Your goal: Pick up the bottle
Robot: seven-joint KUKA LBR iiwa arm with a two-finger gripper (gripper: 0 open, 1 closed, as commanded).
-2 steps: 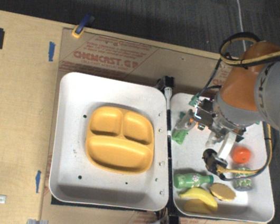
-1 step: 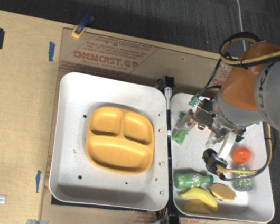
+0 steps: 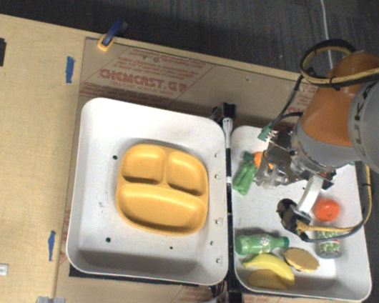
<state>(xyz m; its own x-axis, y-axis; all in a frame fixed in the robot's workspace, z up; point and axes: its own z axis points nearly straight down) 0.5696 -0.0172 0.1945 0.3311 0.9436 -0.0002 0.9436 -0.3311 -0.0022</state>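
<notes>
The bottle (image 3: 258, 243) is green and lies on its side near the front left of the right bin (image 3: 349, 273), with its neck pointing right. My gripper (image 3: 272, 170) hangs over the back left part of that bin, well behind the bottle and apart from it. Just left of the gripper, a green oblong item (image 3: 244, 176) with an orange piece (image 3: 256, 158) behind it lies against the bin's left wall.
A banana (image 3: 272, 270) and a brown round cookie (image 3: 301, 259) lie in front of and beside the bottle. A red tomato (image 3: 326, 209) and a small clear cup of green bits (image 3: 329, 246) sit at the right. The left bin (image 3: 92, 166) holds a yellow divided plate (image 3: 163, 187).
</notes>
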